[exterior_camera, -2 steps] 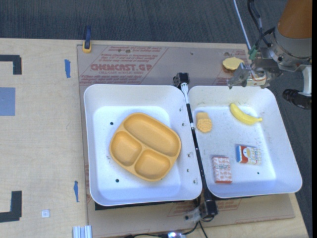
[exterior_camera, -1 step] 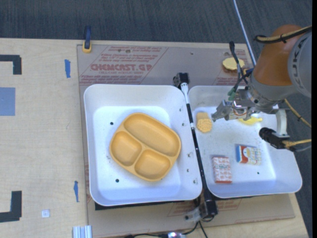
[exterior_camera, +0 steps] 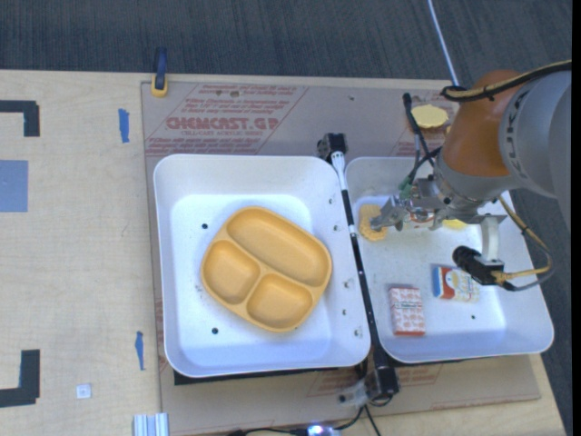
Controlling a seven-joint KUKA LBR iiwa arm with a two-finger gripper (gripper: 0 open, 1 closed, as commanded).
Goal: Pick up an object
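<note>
I see the hand [exterior_camera: 392, 214] low in the right bin [exterior_camera: 536, 330], just beside a flat yellow piece [exterior_camera: 369, 224] by the bin's left wall; can't tell if it's released or clenched; nothing visibly gripped, so I judge the pick not done; red-white packet [exterior_camera: 406, 310] and small carton [exterior_camera: 450, 282] lie nearer the bin's front; lift left.

The grey arm [exterior_camera: 536, 134] reaches in from the right, its hand [exterior_camera: 392, 216] angled low.
</note>
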